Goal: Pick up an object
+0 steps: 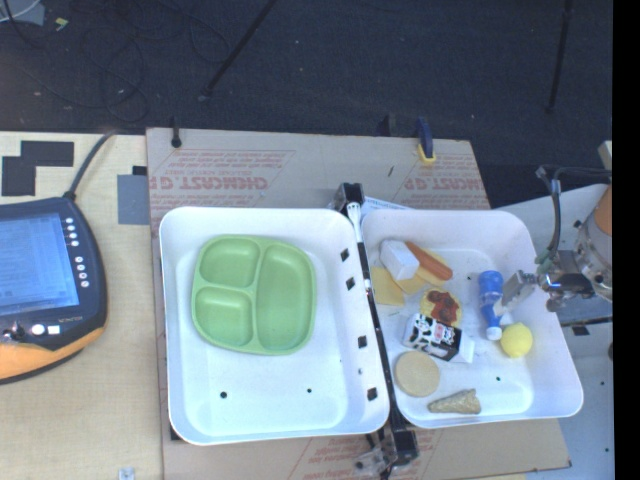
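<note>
2 white bins sit side by side on a cardboard sheet [300, 168] laid over the tabletop [60, 408].

Left bin [200, 398]: holds 1 green divided plate [254, 295] with 3 compartments, lying flat in the upper-left part of the bin.

Right bin [545, 393]: holds the loose objects.
- white block [398, 261] near the top, touching an orange carrot-shaped piece [431, 263] that lies at a slant just to its right
- yellow wedge [387, 287] just below the block, against the bin's left wall
- dark red and yellow item [441, 305] at centre, too small to identify
- black-and-white patterned carton [433, 335] directly below it, touching
- tan round disc [417, 374] below the carton
- tan wedge-shaped piece [455, 402] at the bottom edge
- blue bottle [490, 300] with white cap, lying roughly lengthwise, cap end toward the yellow ball [517, 341] just beside it

Surroundings: a control pendant [45, 278] with lit screen lies well left of the bins; a blue and yellow clamp [426, 143] grips the far edge of the cardboard.

Arm: enters from the right, with a bit of the orange band [604, 211] showing at the frame edge. The gripper [530, 286] sits over the right bin's right side, near the blue bottle and above the yellow ball. Nothing is visibly between its fingers, and I cannot tell whether they are spread or closed.
</note>
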Motion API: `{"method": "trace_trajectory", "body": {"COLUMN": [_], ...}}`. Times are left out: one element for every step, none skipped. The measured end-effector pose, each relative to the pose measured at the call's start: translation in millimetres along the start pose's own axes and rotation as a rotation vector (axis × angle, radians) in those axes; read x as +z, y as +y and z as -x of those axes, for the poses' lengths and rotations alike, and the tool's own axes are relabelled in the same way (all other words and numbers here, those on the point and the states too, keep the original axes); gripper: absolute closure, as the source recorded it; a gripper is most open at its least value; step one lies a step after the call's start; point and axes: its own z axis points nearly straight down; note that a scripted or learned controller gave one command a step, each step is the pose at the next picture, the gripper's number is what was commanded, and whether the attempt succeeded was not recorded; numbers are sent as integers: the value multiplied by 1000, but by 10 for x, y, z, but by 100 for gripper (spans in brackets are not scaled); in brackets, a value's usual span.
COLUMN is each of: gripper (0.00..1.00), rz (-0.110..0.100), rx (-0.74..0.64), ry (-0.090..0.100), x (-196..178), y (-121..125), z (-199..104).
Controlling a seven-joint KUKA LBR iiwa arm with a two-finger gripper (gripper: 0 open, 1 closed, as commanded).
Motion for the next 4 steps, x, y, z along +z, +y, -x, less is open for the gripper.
{"method": "trace_trajectory", "body": {"gripper": [0,0,0,100], "rz": [5,10,2,0], "rx": [1,-6,3,4], "ry": [-3,-1,0,4], "x": [818,1233,1253,1147], "y": [143,987,238,262], "z": [-292,-792,-1137,-1125]}}
